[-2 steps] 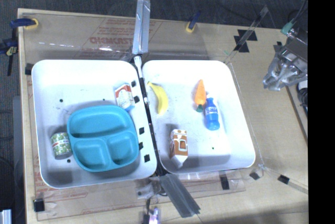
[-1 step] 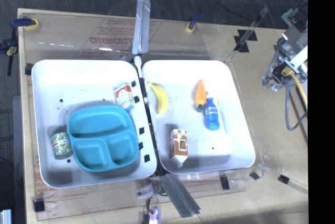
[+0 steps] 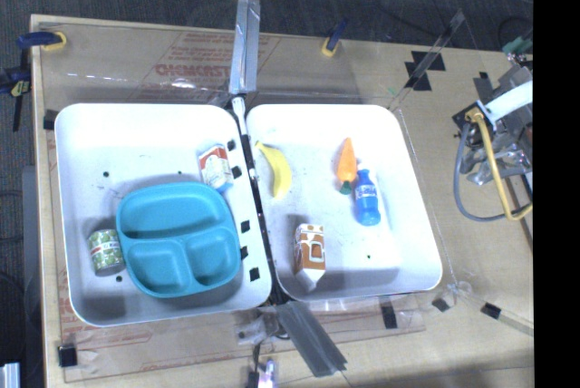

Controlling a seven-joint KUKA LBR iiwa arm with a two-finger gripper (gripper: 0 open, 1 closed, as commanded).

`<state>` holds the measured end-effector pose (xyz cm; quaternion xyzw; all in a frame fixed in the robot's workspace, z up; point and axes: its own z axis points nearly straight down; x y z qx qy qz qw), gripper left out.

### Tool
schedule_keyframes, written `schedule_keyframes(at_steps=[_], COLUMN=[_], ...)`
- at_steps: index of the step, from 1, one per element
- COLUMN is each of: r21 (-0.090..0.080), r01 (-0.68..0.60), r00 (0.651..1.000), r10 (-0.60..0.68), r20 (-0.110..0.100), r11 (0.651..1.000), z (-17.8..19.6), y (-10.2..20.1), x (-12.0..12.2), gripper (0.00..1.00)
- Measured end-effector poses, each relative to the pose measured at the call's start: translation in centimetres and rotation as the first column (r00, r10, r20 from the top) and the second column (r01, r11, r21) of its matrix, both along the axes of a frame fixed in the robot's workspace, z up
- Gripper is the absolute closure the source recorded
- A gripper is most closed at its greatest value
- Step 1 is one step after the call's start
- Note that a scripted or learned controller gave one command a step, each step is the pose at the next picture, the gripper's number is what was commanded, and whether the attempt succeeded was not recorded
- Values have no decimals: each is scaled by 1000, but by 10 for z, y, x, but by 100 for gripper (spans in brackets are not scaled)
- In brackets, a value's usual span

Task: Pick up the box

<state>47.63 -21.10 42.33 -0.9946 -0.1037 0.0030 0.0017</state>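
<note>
An orange and white box [image 3: 309, 252] stands near the front edge of the right bin [image 3: 412, 196]. A smaller red and white box [image 3: 214, 166] lies in the left bin [image 3: 72, 196], against the divider and just behind the blue tray. My gripper [image 3: 473, 158] hangs outside the right bin, past its right rim, well away from both boxes, with a yellow hose looped under it. Nothing is seen held in it.
The right bin also holds a banana [image 3: 275, 169], an orange carrot [image 3: 346, 161] and a blue bottle [image 3: 366, 198]. In the left bin lie a blue compartment tray [image 3: 178, 239] and a green can [image 3: 105, 251]. Clamps and tape marks sit on the bench edges.
</note>
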Motion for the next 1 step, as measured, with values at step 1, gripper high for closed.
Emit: schedule_keyframes(at_steps=[1], r21=[3], r01=[-8], r00=[1000], r10=[8], r20=[-4], r11=[1000], z=[10], y=[1], x=[1], gripper=[100])
